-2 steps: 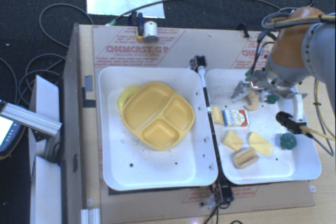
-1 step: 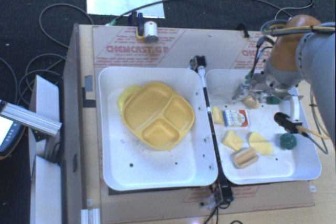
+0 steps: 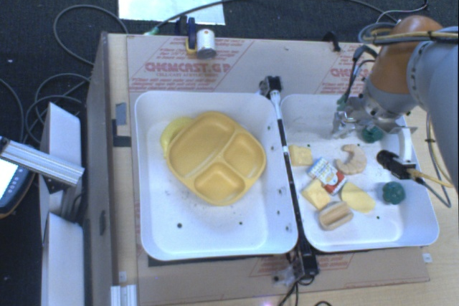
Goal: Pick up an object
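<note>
My gripper (image 3: 343,120) hangs low over the far part of the right bin (image 3: 416,229), below the grey arm with its orange band. Just to its right lies a small green piece (image 3: 371,132), close beside the gripper but not visibly held. Nearer the front lie a tan curved piece (image 3: 351,159), a red-and-white packet (image 3: 326,174), a pale yellow square (image 3: 300,155), a yellow block (image 3: 315,193), a yellow wedge (image 3: 357,197), a tan bun (image 3: 335,214) and a dark green ball (image 3: 393,191).
The left bin (image 3: 165,226) holds a yellow compartment plate (image 3: 215,156) lying over a second yellow piece (image 3: 172,132). A divider rail (image 3: 283,154) runs between the bins. Cables and a small roll (image 3: 205,41) sit behind the bins.
</note>
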Controlling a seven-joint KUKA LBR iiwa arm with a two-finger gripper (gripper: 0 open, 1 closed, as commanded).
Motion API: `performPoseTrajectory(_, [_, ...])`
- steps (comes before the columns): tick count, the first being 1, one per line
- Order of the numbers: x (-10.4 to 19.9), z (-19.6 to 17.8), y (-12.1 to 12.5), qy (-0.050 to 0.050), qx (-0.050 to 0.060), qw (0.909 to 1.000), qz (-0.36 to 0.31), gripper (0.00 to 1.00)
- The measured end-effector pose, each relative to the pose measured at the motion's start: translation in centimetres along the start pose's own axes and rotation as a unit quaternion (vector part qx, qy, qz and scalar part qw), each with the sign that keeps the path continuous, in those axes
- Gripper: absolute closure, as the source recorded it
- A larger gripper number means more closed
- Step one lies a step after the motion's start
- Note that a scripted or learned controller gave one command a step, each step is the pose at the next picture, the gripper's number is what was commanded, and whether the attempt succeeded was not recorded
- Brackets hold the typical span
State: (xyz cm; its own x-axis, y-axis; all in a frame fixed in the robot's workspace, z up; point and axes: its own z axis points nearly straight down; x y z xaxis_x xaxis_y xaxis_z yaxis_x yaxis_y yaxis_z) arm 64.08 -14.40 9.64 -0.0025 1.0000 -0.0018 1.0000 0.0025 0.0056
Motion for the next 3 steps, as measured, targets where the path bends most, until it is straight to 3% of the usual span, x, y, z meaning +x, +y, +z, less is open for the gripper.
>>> performPoseTrajectory(1, [0.0,0.0,0.0,0.0,0.0,1.0,0.0,0.0])
performPoseTrajectory(3, [0.9,1.1,-12.2,0.001,0.003,1.0,0.001,0.0])
